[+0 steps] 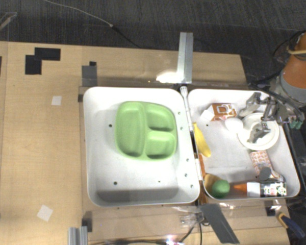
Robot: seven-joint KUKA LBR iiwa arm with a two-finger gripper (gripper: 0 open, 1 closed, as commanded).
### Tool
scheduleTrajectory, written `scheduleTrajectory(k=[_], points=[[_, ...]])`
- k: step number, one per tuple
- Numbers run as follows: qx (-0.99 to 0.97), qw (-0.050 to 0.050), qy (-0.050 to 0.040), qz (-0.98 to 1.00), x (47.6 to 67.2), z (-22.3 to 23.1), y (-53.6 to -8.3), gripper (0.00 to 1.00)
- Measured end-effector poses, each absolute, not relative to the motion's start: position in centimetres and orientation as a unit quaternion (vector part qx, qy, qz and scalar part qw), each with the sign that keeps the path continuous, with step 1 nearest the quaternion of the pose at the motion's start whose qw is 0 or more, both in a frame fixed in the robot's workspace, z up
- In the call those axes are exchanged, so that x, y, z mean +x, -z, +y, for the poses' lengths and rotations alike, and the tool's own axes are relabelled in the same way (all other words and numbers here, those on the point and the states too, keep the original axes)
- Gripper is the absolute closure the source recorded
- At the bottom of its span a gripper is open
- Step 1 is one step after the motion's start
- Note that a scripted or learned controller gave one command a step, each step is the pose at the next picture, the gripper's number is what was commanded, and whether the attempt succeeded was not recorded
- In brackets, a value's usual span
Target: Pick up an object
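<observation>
My gripper [259,117] hangs over the right part of the right bin [234,152], its fingers spread apart above a white round lid or dish [255,138]. Nothing sits between the fingers. Left of it lies a white packet with an orange-brown print [222,110]. A yellow banana [201,141] rests along the bin's left wall. At the front of the bin are a green ball [220,188], an orange-and-white bottle [251,189] and a patterned packet [261,160].
The left bin [99,152] holds a green divided tray [145,129]. A metal post [185,57] stands behind the divider between the bins. The arm's orange band [301,68] is at the right edge. Wooden bench surface spreads to the left.
</observation>
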State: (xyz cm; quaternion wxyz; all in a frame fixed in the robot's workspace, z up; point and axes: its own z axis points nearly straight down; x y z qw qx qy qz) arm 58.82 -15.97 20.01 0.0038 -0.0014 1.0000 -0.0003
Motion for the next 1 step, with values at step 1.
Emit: scheduleTrajectory(k=[1], points=[[0.021,0.0,-0.0001,1.0,53.43,-18.36,-10.33,0.0]])
